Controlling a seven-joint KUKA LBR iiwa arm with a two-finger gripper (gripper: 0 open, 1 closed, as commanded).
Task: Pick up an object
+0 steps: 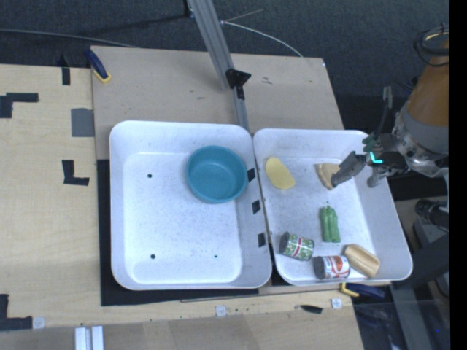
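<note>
Tan chunk (327, 172) lies at right bin's (379, 217) far end.

On my feed, a grey metal pole (211, 31) slants over the wooden bench (44, 217), left of and beyond the pincer (341, 176). A thin cable (270, 35) arcs beyond it. Black tape marks (69, 172) and a blue-and-yellow clip (98, 65) lie far to its left.

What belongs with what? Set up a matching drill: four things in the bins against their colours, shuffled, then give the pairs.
Things:
1. bowl
2. lemon
3. pickle
4. bread roll

Colours:
A. green
B. tan
C. blue
D. yellow

Pairs: 1-C, 2-D, 3-A, 4-B
</note>
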